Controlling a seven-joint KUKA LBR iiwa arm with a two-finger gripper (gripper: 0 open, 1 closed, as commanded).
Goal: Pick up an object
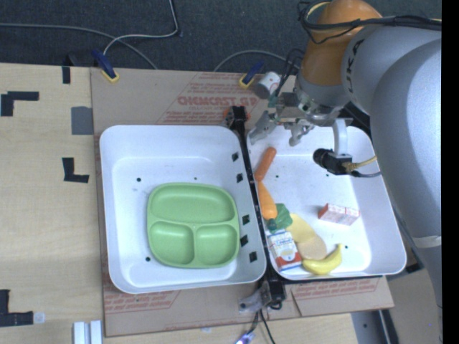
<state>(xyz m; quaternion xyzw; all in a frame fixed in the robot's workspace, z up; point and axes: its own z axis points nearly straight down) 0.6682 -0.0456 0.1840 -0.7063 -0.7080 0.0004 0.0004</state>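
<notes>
While the grey arm reached in over the right bin (373, 256), its pincer (287, 124) hung above that bin's far left corner; whether it was open could not be told, and nothing showed in it. Just below the pincer lay a carrot (265, 163). A second carrot (267, 203), a banana (323, 260) and a small red carton (338, 214) lay nearer. A green divided plate (193, 224) sat in the left bin (122, 149).

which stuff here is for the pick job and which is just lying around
For the job: gripper, carrots, banana, red box, carton, all in the right bin.

Lying about: green tray in the left bin, blue clamps, cable.
</notes>
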